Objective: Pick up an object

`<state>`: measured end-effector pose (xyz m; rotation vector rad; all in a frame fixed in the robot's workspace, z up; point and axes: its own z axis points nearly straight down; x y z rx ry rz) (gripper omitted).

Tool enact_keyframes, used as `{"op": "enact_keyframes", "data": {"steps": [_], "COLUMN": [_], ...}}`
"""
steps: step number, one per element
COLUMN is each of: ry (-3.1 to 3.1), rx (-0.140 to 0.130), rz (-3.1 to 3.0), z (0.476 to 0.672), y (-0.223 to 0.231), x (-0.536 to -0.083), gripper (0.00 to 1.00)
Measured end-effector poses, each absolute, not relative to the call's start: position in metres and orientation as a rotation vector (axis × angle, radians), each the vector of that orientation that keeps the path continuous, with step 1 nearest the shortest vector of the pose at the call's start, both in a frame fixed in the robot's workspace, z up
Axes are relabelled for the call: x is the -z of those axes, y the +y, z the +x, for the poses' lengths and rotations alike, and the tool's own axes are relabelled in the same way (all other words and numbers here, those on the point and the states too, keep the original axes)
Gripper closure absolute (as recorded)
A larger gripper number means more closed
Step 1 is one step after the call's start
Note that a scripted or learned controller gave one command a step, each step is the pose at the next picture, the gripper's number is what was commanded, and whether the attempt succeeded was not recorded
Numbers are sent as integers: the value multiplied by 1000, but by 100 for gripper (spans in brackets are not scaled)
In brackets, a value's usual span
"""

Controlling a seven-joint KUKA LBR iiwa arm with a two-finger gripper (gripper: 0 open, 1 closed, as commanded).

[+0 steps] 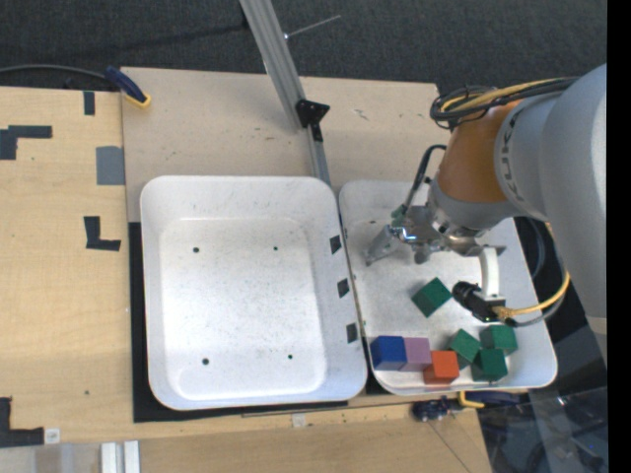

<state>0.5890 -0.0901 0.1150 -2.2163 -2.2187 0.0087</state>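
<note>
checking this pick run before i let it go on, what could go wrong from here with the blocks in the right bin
1. The gripper sits over bare floor of the right white bin, apart from every block, so closing here would likely grab nothing.
2. The blue cube, pale purple cube and orange cube crowd the bin's front edge; a grasp there may catch a neighbour or the wall.
3. The lone dark green block lies tilted, so it may slip.

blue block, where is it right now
In the camera view the blue block sits in the right bin, at its near-left corner, right beside the purple block and left of the orange block.
</note>
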Motion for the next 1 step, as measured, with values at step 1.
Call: {"op": "enact_keyframes", "data": {"steps": [1], "ry": [-2221], "rx": [-6], "rz": [-2217], "z": [588], "y": [-89], "x": [-90], "gripper": [0]}}
